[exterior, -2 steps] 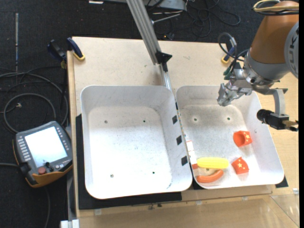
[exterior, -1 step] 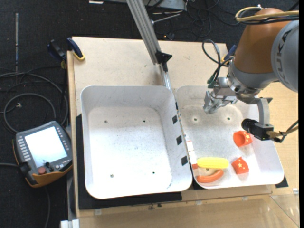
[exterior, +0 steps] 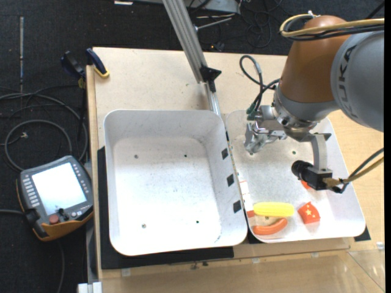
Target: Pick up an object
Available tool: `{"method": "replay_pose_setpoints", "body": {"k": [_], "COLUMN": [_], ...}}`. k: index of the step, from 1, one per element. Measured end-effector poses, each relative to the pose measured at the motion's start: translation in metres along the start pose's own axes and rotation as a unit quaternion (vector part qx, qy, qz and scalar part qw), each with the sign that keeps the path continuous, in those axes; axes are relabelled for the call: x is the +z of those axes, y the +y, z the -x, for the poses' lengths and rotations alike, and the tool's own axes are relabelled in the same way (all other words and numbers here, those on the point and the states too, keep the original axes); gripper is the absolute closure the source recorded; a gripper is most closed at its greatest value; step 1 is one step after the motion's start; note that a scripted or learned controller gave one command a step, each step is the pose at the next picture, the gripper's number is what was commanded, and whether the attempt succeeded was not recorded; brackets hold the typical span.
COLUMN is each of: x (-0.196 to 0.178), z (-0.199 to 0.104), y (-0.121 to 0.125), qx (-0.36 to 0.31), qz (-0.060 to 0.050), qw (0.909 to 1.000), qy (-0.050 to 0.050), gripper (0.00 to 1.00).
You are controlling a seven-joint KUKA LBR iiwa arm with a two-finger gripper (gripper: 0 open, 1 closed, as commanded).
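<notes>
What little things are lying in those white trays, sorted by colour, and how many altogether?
Yellow: 1, the long yellow piece in the right bin
Orange: 1, the curved orange piece just in front of the yellow one
Red: 1, the small red block beside them
Total: 3, all near that bin's front edge

Robotics laboratory test cell, viewed from above.
You are looking at a lab bench of pale board bearing two white bins, served by an industrial arm. Note the teach pendant on the dark carpeted floor, loose cables, and an aluminium strut.
</notes>
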State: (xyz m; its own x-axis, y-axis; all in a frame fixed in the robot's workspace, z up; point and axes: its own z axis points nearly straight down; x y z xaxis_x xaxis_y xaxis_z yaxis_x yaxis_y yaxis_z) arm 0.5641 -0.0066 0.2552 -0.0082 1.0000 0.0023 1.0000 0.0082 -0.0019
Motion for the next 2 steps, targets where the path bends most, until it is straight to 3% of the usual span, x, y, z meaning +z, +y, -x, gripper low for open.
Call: {"method": "replay_pose_setpoints", "body": {"k": [1, 2], "x": [0.008, 0.014], "z": [-0.041, -0.102], "y": [-0.016, -0.035], "qx": [0.001, -0.001], "qz": [-0.001, -0.001], "qw": [1.0000, 1.0000], "qy": [0.000, 0.000], "gripper": [1.00, 1.00]}}
